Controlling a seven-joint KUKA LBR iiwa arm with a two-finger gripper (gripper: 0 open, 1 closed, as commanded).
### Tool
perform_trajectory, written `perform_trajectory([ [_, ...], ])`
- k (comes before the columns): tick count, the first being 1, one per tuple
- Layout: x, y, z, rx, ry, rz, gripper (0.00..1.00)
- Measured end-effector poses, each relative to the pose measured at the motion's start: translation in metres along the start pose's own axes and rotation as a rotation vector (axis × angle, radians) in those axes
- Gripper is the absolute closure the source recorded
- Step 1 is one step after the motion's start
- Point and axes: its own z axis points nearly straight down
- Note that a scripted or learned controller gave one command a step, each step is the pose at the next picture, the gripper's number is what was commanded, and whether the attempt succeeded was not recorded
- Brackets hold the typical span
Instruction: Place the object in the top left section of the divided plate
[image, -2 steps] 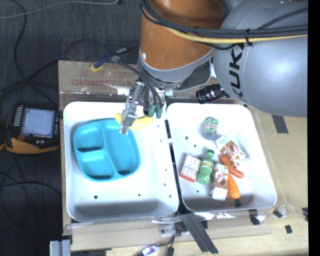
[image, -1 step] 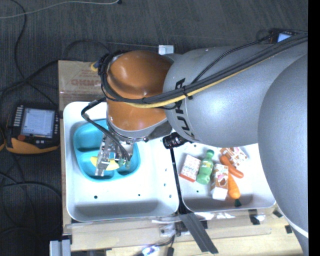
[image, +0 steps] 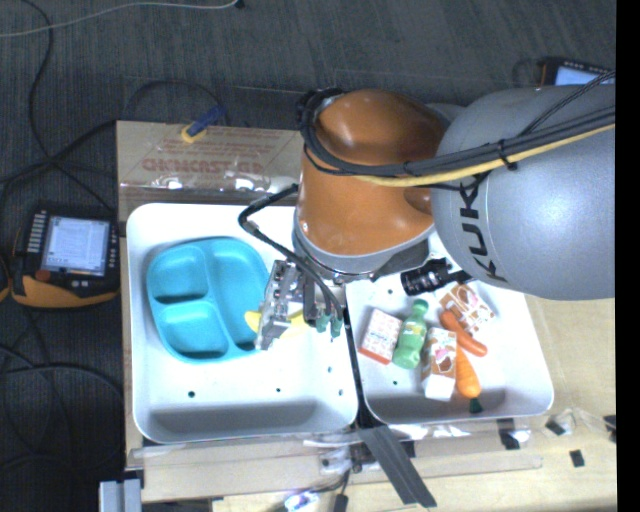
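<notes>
A turquoise divided plate (image: 200, 290) lies in the left bin (image: 180, 400), with three sections. My gripper (image: 275, 318) hangs just off the plate's right edge, over the bin floor. A small yellow object (image: 258, 321) shows between the fingers at the plate's right rim, so the gripper is shut on it. The arm's orange band and grey body cover the bin's upper right part.
The right bin (image: 520, 390) holds several toy foods: a red and white box (image: 380, 335), a green bottle (image: 411, 340), a carrot (image: 467, 375) and other packets. A handheld screen (image: 70, 245) lies left of the bench, and cardboard (image: 200, 155) behind the left bin.
</notes>
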Motion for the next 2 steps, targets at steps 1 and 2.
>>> perform_trajectory([
  [1, 0.0161, 0.0647, 0.1946, 0.000, 0.004, 0.072, 1.00],
  [2, 0.0198, 0.0656, 0.1948, 0.004, 0.014, 0.068, 0.00],
])
